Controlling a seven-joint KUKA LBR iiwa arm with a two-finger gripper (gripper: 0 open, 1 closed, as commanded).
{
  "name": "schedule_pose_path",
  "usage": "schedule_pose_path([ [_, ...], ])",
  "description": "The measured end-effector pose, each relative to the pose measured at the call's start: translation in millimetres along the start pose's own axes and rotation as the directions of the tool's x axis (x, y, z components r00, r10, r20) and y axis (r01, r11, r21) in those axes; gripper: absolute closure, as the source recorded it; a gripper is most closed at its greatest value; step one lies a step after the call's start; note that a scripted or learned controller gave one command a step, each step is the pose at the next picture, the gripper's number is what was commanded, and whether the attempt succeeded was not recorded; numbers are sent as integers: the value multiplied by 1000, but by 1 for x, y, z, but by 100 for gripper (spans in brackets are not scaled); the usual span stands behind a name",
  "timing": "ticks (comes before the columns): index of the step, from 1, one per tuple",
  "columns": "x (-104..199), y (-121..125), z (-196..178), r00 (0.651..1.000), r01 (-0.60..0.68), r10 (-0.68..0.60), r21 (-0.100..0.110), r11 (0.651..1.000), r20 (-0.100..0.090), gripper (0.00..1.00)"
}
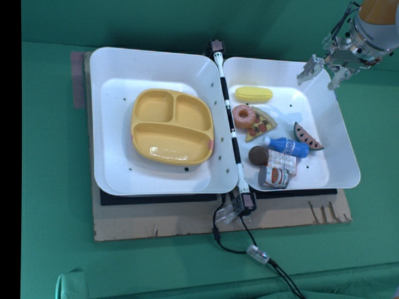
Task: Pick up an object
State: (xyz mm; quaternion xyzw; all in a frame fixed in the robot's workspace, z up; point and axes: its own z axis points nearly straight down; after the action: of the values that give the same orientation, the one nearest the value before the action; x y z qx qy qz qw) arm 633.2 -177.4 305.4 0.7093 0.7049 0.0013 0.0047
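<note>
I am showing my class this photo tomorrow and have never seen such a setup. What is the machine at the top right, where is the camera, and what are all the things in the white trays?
The machine is a robot arm reaching in from the right. At its end is a two-finger gripper, open and holding nothing, hovering above the far corner of the right bin. One fixed camera looks down at a slant on both bins. The left bin holds a yellow divided plate. The right bin holds toy food: a yellow corn-like piece, a donut, a pizza slice, a watermelon slice, a blue bottle, a brown ball and a small can.
</note>
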Motion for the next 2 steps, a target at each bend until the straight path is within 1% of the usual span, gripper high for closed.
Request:
schedule_pose_path([
  [1,-10,18,109,1000,0,0,-7,1000,4,0],
  [2,75,65,119,1000,0,-1,14,1000,10,0],
])
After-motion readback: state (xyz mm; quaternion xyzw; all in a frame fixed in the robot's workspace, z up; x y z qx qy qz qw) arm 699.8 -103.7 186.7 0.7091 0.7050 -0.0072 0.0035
